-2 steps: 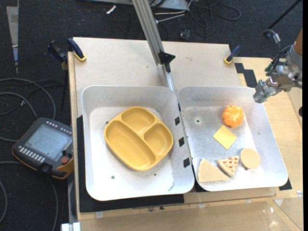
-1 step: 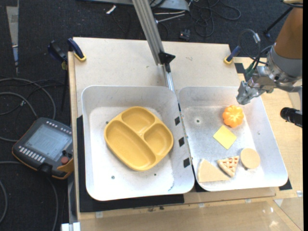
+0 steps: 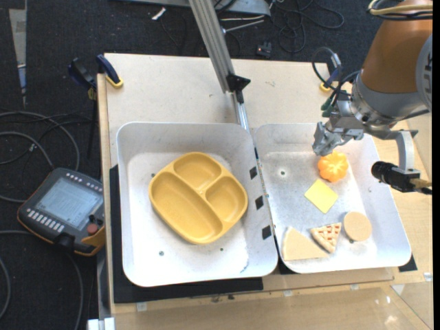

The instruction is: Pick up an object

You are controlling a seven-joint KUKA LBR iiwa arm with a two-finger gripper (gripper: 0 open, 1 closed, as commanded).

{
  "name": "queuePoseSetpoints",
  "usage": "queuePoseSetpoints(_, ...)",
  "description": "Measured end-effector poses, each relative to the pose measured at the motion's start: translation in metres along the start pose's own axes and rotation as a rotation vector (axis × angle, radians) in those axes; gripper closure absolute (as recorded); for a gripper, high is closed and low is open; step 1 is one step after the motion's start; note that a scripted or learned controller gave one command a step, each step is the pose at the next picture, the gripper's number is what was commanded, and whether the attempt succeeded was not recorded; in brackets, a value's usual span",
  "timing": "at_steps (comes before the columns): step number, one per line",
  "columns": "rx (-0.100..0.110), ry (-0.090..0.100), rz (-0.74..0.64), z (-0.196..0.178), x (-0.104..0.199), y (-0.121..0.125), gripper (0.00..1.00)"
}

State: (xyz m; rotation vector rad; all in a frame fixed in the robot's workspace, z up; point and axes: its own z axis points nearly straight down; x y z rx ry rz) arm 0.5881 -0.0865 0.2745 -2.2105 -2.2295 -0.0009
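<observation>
White bins, arm over the right one.
Yellow divided plate point(image 3: 199, 196) in left bin point(image 3: 130, 184); right bin point(image 3: 289, 143) holds orange fruit point(image 3: 333, 168) at far side, gripper point(image 3: 330, 143) just above it, jaw opening cannot be told; cheese slice point(image 3: 321, 196), bread wedge point(image 3: 300, 245), round cracker point(image 3: 357, 227), pizza slice point(image 3: 327, 236) nearer.

Two shallow white bins are borne side by side by a pale bench point(image 3: 179, 81). The left bin point(image 3: 130, 184) and right bin point(image 3: 385, 212) are set touching.
</observation>
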Motion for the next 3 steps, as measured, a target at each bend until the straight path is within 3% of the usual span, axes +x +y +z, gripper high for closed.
queuePoseSetpoints(2,0.001,0.000,-0.001,0.005,0.115,-0.010,1.00)
queuePoseSetpoints(3,0.001,-0.001,0.002,0.017,0.157,-0.010,1.00)
